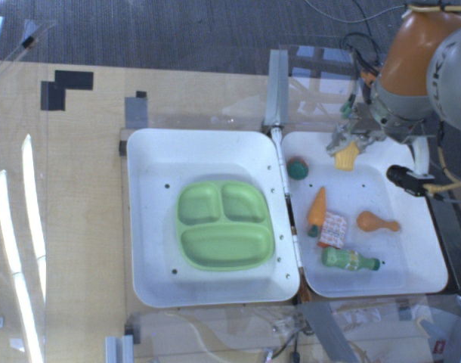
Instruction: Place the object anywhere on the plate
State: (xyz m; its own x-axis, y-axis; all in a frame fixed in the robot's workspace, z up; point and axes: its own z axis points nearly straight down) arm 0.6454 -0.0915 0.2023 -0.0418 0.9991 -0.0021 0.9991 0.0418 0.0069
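The gripper (353, 138), above the right bin's (412, 278) far edge, has its fingers closed on a small yellow wedge-shaped object (347, 157). The green divided plate (224, 225) lies in the left bin (151, 203).

A rounded orange band (412, 48) is seen above the wrist of the arm (450, 66), whose outer shell is pale grey and smooth. Dark lettering is printed on the grey shell but cannot be read. Thin black cables (360, 48) are looped beside the wrist. The gripper (353, 136) is built of grey metal.
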